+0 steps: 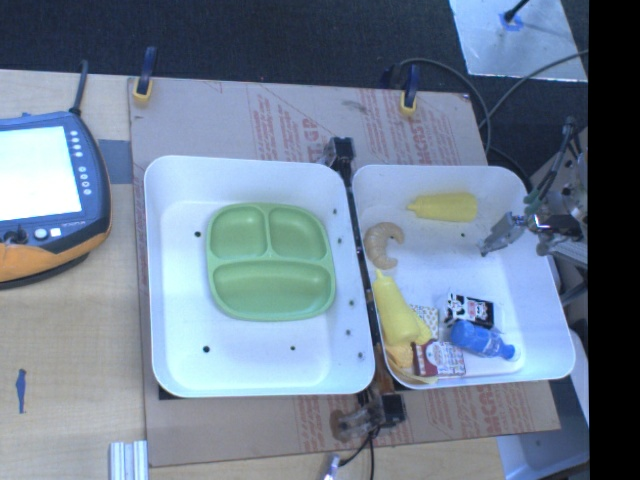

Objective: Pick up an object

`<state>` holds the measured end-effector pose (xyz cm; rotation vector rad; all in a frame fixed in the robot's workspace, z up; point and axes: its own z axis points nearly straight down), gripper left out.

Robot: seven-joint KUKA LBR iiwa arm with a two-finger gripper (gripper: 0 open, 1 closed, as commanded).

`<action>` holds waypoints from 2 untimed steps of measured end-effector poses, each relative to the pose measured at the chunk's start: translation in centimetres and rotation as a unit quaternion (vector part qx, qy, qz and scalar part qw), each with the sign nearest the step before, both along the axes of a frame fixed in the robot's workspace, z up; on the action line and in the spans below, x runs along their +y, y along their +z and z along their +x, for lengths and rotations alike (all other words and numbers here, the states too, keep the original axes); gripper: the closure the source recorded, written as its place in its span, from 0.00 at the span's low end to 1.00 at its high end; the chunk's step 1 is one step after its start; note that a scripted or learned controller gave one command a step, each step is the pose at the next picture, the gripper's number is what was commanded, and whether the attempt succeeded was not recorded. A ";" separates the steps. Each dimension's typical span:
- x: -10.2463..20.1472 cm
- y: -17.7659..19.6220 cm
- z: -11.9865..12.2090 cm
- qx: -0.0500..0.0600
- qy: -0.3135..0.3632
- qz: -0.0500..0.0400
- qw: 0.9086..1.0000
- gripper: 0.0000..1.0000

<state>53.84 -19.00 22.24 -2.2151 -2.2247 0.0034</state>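
The gripper (497, 238) hovers over the right bin (540, 298), seemingly released and grasping nothing. The corn (443, 206) lies just beside it, apart from other items. Centre over the corn, then descend.

green plate (270, 261) | yellow corn (443, 206) | blue bottle (480, 341) | white bins (250, 373)

Two bins are sitting side by side on the counter (60, 368). A divided plate (270, 261) is lying in the left bin (180, 358). In the right bin (545, 358), a corn cob (443, 206) is lying at the top, a croissant (384, 244) at the left wall, a banana (397, 313) below it, and a bottle (480, 341) at lower right. A tablet (45, 193) is resting at the frame's left edge.
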 end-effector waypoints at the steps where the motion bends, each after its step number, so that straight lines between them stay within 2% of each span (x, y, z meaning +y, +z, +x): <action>1: -1.8 -9.0 9.2 0.001 0.001 0.000 1.000 0.00; 2: 1.0 -13.1 -2.8 0.001 0.001 0.000 1.000 0.00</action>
